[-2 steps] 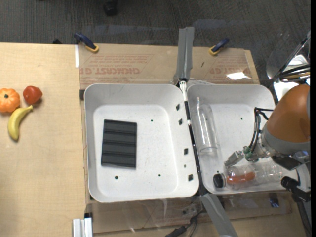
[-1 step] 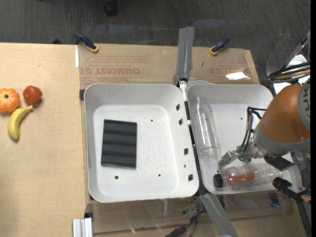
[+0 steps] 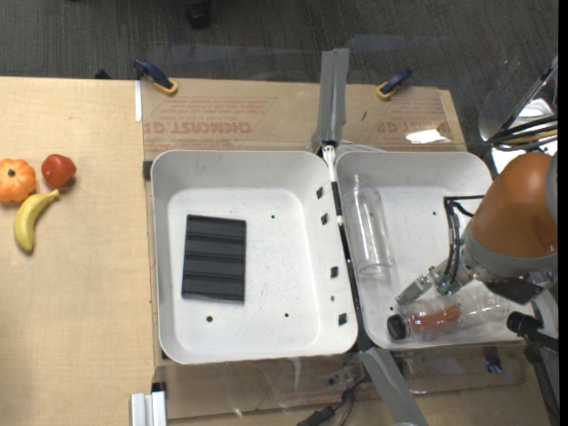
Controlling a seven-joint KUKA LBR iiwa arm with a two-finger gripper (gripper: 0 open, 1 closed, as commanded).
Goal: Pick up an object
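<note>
In the left bin (image 3: pixel 163 238) a black ribbed block (image 3: pixel 214 257) lies flat, left of centre. The right bin (image 3: pixel 417 161) holds a clear plastic tube (image 3: pixel 371 229) lying along its left side. A clear bottle (image 3: pixel 439 318) with a black cap and something red-orange inside lies across that bin's near edge. My gripper (image 3: pixel 422 288) is low in the right bin, just above the capped bottle's left half and right of the tube's near end. The arm's orange band (image 3: pixel 524 204) rises behind it and hides the bin's right part.
An orange (image 3: pixel 13 181), a red apple (image 3: pixel 59 170) and a banana (image 3: pixel 31 220) rest on the wooden table at far left. Cardboard (image 3: pixel 231 118) lies behind the bins, held by two clamps (image 3: pixel 155 75). A grey divider bar (image 3: pixel 333 96) runs between the bins.
</note>
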